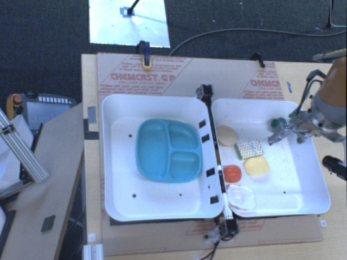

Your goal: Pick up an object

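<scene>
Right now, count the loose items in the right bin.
5, all in its left half: a tan disc at top, a patterned sponge, a yellow piece, a red piece, and a white piece nearest the front.

A dark speckled floor (43, 20) fills the top of the scene. A pale, shiny square sheet (129, 14) lies on it near the top edge, and a grey cable (244, 32) curves across toward the right. The bench (89, 118) is light wood, its far part covered by cardboard (162, 72) printed with red lettering. At the left edge — a tan side table (49, 167) and a silver aluminium rail (21, 145).
</scene>
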